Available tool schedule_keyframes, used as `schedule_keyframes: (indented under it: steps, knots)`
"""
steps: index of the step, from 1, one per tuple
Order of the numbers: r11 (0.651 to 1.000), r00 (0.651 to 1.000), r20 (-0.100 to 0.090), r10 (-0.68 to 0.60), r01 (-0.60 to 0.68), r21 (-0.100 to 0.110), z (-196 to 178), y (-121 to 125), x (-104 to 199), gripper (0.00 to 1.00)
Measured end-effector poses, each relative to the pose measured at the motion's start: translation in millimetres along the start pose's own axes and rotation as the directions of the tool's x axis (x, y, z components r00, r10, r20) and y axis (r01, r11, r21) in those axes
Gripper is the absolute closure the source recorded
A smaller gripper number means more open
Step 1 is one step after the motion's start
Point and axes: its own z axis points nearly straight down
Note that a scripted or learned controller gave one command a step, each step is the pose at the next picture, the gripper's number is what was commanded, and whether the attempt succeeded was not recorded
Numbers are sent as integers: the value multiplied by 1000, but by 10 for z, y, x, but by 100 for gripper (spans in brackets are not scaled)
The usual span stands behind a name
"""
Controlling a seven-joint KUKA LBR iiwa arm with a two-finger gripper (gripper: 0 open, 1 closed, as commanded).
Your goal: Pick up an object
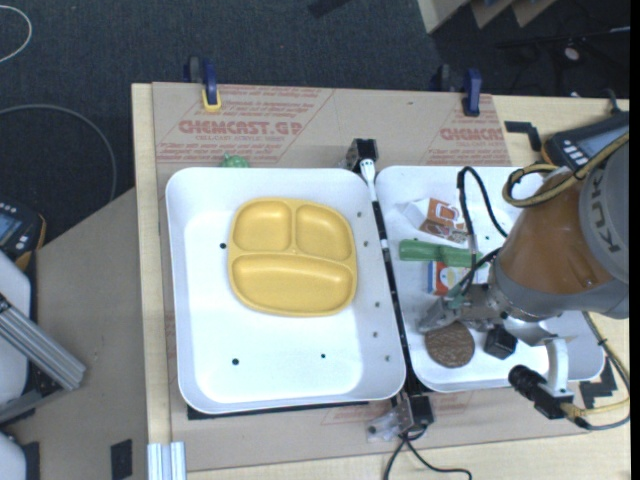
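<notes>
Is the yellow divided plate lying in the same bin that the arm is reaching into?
No, the yellow plate lies in the left bin.

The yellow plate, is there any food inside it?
No. The yellow plate in the left bin has three compartments, all bare. What lies under it is covered.

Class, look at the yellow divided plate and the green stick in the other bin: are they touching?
Apart. The camera view shows the plate in the left bin and the green stick in the right bin, with both bins' rims between them.
</notes>
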Motion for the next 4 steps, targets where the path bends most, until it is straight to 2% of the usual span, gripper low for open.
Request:
schedule_keyframes:
  steps: [1, 2, 3, 4]
  knots:
    - [1000, 1000, 3, 0, 0, -10, -123, 30, 0, 100]
    - [1000, 1000, -2, -16, 16, -17, -1065, 221, 1022, 100]
    - [1000, 1000, -2, -10, 10, -22, -2407, 323, 1463, 100]
    - [1000, 1000, -1, -7, 7, -16, -3256, 4, 1639, 100]
